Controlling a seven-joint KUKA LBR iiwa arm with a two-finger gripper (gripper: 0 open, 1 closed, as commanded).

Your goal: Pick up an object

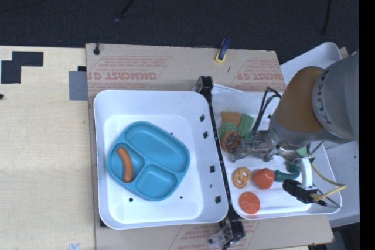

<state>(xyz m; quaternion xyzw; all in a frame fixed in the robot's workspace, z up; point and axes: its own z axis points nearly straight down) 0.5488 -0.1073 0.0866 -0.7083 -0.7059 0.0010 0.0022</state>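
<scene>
Crowding around the grey two-finger gripper (245,148), jaws unreadable to me, beside the dark round toy (232,141), risks a missed grasp.

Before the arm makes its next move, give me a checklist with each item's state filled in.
1. Gripper is over the right bin: ok.
2. An object sits between the jaws: cannot tell, the wrist hides them.
3. Loose targets nearby: ok, a pretzel, a red tomato and an orange ball lie in that bin.
4. Objects spaced for a clean grasp: not ok, pretzel and tomato almost touch.
5. Blue tray with sausage sits in the left bin, apart from the arm: ok.
</scene>
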